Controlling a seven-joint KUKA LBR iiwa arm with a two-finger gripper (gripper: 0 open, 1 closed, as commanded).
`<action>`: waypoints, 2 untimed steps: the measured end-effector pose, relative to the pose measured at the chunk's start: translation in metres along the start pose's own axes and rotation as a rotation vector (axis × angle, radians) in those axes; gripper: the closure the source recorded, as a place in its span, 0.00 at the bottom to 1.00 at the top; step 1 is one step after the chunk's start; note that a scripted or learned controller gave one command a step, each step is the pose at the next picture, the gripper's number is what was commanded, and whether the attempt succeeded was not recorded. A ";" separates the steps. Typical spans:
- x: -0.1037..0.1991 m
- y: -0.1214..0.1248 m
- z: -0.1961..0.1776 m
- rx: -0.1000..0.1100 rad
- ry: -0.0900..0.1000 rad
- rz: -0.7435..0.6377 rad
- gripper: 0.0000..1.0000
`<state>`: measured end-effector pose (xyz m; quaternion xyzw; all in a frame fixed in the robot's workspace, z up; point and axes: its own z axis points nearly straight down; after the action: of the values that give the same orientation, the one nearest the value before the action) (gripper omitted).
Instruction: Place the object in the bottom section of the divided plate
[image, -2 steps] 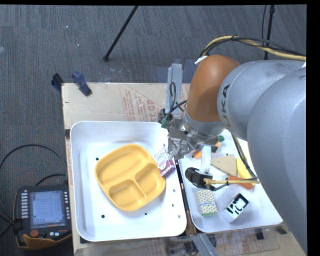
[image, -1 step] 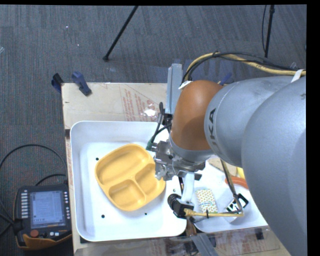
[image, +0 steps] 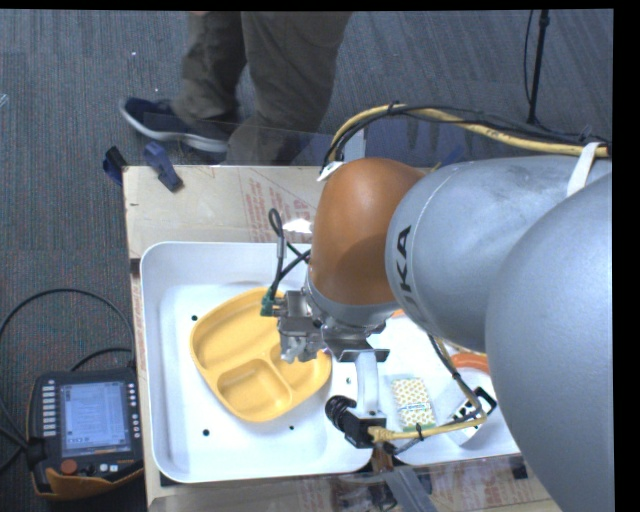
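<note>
**Desk:** What does the overhead camera show?

**Photographer:** A grey KUKA arm with an orange band (image: 360, 240) reaches in from the right. Its two-finger gripper (image: 298, 345) hangs over a yellow moulded plastic divided plate (image: 225, 340).

**Desk:** Where does the plate lie?

**Photographer:** Flat in the left shallow white bin (image: 160, 400), towards that bin's right edge and closer to its near edge than its far one. The plate's small bottom section (image: 245, 385) faces the bin's near edge. The gripper sits above and to the right of that section, over the plate's right-hand part.

**Desk:** Is the gripper spread, pressed together or carrying anything?

**Photographer:** From this angle I cannot tell. The wrist hides too much, and no item shows clearly in its grasp.

**Desk:** And the object to be placed?

**Photographer:** I cannot tell which item it is. In the right shallow white bin (image: 408, 352) a small pale rectangular packet with a dotted pattern (image: 412, 400) lies near the bin's near edge. An orange item (image: 468, 360) sits beside it, partly hidden under the arm.

**Desk:** Anything around the bench?

**Photographer:** A person in olive trousers (image: 250, 70) stands beyond the bench's far edge. A grey handheld control pendant with a screen (image: 85, 425) rests on the carpet off the left edge.
</note>
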<state>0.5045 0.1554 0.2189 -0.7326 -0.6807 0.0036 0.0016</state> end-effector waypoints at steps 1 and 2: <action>0.044 0.006 -0.029 0.000 -0.001 0.052 1.00; 0.044 0.006 -0.029 0.000 -0.001 0.051 0.00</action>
<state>0.5141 0.1991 0.2477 -0.7496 -0.6618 0.0040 0.0010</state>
